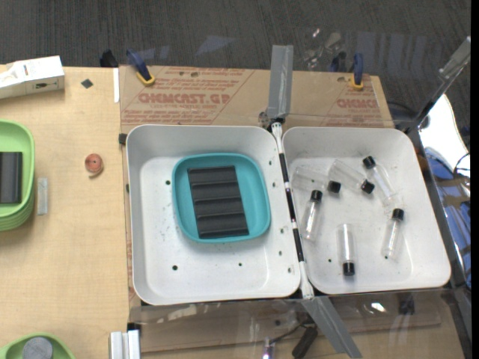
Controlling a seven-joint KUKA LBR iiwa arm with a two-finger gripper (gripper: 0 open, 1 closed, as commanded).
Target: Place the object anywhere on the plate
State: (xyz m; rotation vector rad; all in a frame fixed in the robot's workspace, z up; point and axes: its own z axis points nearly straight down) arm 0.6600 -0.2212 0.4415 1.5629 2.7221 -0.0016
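Camera view. Gripper: whether it was open, closed or gripping anything could not be told here.

Right bin [423, 271]: held the task's objects, a scatter of small clear tubes with black caps, all lying flat on the white floor. One tube [311, 214] lay near the divider between the bins. A second tube [346, 249] lay toward the front, cap pointing forward. A third tube [393, 234] lay toward the right wall. Several more were crowded together at the back [352, 176], too close and too transparent to separate with confidence.

Left bin [150, 264]: held a teal plate [182, 200], roughly centred, with a black ribbed block [217, 200] resting on it. No tube lay on the plate, so the task had not yet been done.

Handling (judgement): the tubes were probably light, rigid and smooth, and being round they were likely to roll or slip out of a pinch. The best hold was across the middle of the barrel, with the pinch at right angles to its length. The three tubes lying apart offered more room than the crowded group. Their clear walls made the edges hard to read.
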